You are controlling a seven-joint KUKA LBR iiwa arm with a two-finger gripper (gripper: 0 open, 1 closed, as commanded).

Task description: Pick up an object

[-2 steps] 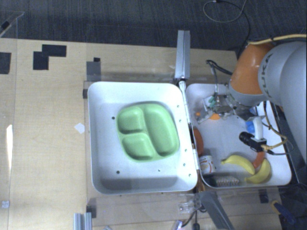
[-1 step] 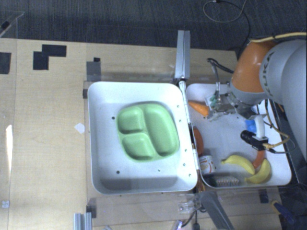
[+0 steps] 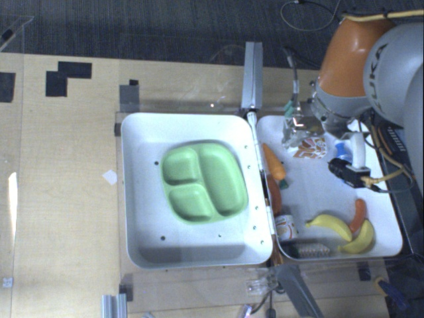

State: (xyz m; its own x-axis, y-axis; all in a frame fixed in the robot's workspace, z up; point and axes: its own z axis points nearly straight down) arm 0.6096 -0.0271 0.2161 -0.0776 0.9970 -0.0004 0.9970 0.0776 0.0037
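My pincer [image 3: 296, 126] hangs over the right bin [image 3: 391, 240]
Can't tell its grip; patterned packet [image 3: 310, 150] just beneath, carrot [image 3: 273, 163] off left

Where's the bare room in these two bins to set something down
Left bin: open white floor rings the green divided plate, widest along the near wall. Right bin: one bare patch between the carrot and the bananas. Crowded at its far end, around the claw and the patterned packet.
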